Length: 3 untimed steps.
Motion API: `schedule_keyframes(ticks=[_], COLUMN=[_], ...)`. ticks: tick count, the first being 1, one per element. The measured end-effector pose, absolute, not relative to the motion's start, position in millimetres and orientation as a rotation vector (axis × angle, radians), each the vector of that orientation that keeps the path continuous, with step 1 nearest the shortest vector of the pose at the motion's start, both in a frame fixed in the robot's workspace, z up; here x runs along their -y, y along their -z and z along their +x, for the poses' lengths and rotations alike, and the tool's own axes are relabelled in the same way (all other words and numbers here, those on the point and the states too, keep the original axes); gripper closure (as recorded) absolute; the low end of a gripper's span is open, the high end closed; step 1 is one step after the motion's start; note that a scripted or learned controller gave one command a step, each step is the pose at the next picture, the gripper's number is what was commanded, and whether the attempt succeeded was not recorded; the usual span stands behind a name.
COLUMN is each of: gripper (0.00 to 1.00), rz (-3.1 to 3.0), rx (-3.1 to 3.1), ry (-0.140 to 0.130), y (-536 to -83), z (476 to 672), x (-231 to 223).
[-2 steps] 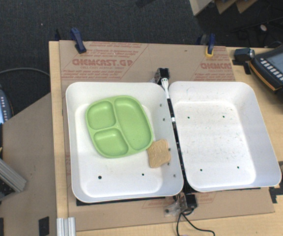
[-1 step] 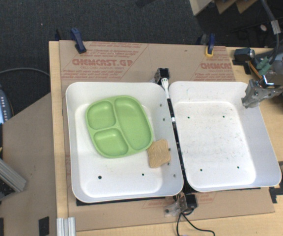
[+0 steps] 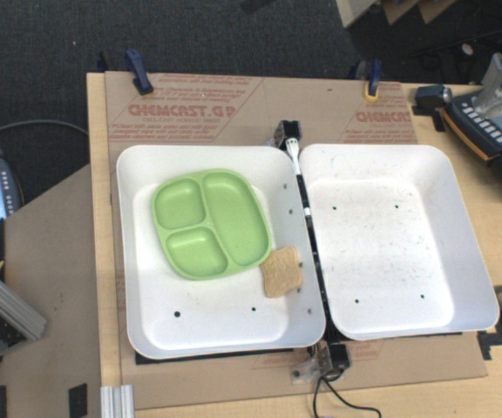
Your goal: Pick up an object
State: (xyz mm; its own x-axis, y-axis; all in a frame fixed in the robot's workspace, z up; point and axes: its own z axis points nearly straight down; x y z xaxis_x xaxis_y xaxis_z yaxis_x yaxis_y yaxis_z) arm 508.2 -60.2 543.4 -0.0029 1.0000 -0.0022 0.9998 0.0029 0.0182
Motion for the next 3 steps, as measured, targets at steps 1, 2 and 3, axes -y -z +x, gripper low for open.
schedule_keyframes(ticks=[1,2,3], gripper=[1.0,1.0,1.0], rz=[2.231,2.21,2.224], rx=[-2.226,-2.213,-2.229], ry=[0.012,-0.014,0.008], y=[-428,-542,-474], z=[477.2,524.8,477.0], x=[62,74,51])
